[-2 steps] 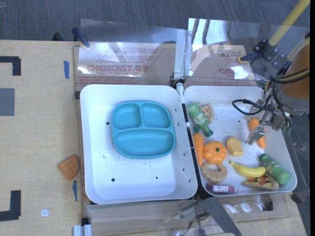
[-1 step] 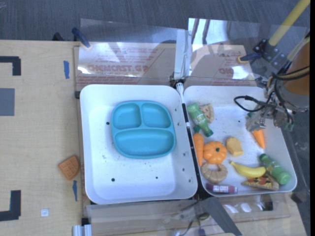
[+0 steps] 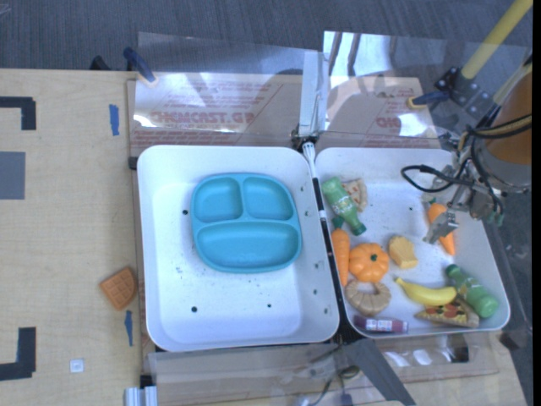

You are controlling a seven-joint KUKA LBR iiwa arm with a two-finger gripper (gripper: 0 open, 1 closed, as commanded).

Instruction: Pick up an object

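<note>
Nearest me, along the front of the right bin (image 3: 494, 252), I see a small tube with a red label (image 3: 380, 324), a pizza slice (image 3: 448, 315) and a green bottle (image 3: 472, 289) in the front right corner. Just behind them lie a banana (image 3: 427, 293) and a ring-shaped pastry (image 3: 368, 295). Further in sit an orange pumpkin (image 3: 369, 260), a carrot (image 3: 340, 250) along the left wall and a yellow wedge (image 3: 402, 252). On the table (image 3: 59, 227) to the left lies a waffle-like cracker (image 3: 119, 287). The left bin (image 3: 161, 227) holds a blue divided plate (image 3: 245, 222). At the right bin's far side, a second green bottle (image 3: 341, 204) leans by a flat pastry piece (image 3: 356, 193). My claw (image 3: 443, 225) is low over an orange carrot-like piece (image 3: 440, 224) by the right wall; I cannot tell whether its fingers are parted or closed on it.
</note>
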